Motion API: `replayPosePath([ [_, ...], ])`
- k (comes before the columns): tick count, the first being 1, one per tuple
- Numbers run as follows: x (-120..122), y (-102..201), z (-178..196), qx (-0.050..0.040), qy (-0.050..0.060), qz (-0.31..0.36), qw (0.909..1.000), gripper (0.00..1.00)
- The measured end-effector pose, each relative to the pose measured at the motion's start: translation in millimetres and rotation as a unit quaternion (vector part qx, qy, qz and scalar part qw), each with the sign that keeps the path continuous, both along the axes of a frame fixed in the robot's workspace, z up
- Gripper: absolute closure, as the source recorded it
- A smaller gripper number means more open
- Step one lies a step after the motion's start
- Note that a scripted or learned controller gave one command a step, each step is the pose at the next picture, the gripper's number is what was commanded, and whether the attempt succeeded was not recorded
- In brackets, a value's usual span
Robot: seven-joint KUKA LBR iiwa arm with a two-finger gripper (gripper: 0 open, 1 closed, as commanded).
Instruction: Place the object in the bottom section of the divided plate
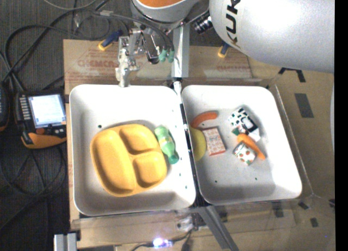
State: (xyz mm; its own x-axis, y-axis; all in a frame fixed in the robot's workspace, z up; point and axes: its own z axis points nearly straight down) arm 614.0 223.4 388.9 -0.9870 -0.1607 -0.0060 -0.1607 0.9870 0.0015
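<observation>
A robotics lab: KUKA arm [272, 16], loose cables [49, 5] on dark carpet, teach pendant [43, 111] beside cardboard-lined bench [87, 62].

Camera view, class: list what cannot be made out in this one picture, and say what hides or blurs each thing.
- Gripper: small and cluttered by cables; finger state unreadable.
- Yellow round object: its left side is hidden behind the right bin's wall, and the small printed packet covers its right edge.
- Printed packet: label too small to read.
- Green bottle: contact with the yellow divided plate unclear.
</observation>
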Motion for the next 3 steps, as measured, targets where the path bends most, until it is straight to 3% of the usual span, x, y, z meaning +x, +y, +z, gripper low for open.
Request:
replayPosePath([
  [1,0.4,-9.6,-208.3,-0.0012,0.001,0.110,0.9939,1.00],
  [2,24.6,11.2,-191.1,0.0014,0.001,0.065,0.9979,1.00],
  [3,-7.9,-4.9,-275.8,0.0006,-0.001,-0.048,0.9988,1.00],
])
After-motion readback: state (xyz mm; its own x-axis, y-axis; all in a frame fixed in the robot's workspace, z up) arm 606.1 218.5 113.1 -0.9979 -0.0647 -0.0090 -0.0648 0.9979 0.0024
